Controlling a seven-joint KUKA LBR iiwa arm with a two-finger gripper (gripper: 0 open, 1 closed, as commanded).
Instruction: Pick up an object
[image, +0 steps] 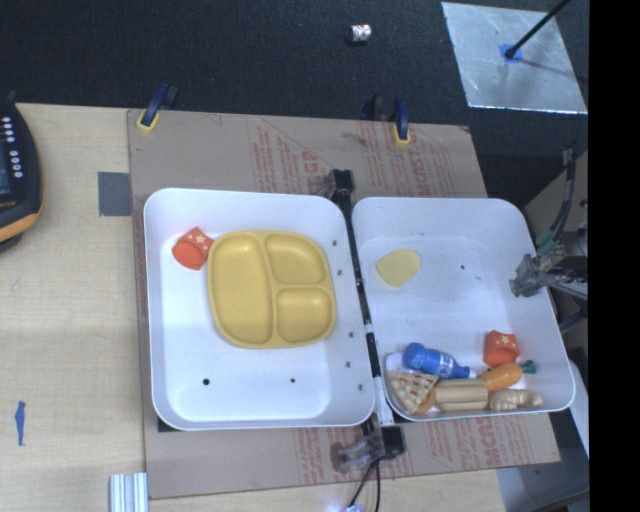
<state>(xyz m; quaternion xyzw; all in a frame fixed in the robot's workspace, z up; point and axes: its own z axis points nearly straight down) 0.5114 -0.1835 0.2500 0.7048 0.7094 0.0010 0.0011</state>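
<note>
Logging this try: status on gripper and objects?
Gripper at right bin's right rim, holding nothing visible. Toys clustered in near corner, blue bottle among them. Nothing blocking.

You are looking at a robot lab bench: a cardboard sheet (300, 160) is clamped to the table with spring clamps (154, 108), two white bins (175, 390) sit on it, and a teach pendant (15, 175) lies aside.

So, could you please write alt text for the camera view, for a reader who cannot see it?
Two shallow white bins sit side by side: the left bin holds a yellow divided plate and a small red object, the right bin a pale yellow disc and a cluster of toy foods. The gripper sits at the right bin's far edge.
</note>
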